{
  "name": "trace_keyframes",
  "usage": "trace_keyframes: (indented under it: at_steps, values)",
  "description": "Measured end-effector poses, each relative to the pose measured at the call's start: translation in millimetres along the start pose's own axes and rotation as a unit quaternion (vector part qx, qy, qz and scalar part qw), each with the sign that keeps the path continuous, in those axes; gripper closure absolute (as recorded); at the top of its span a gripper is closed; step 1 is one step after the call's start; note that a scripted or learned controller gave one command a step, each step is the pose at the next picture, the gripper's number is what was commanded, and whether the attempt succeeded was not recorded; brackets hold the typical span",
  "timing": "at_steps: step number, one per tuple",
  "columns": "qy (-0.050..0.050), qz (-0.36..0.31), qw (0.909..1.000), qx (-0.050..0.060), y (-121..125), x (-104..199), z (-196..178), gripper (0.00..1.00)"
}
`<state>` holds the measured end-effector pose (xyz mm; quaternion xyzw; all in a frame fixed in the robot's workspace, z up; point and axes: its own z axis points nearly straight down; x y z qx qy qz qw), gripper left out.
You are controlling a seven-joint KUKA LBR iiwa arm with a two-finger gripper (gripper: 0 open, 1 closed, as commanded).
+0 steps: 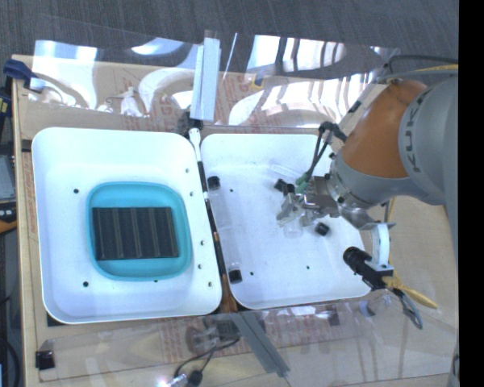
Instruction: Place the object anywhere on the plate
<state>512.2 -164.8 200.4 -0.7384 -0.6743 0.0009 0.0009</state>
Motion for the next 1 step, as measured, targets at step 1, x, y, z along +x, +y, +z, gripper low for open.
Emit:
trace_keyframes:
  at_steps: [1]
  values:
    - [0.0,0.0,1.0,0.0,0.0,-0.1,0.0,0.0]
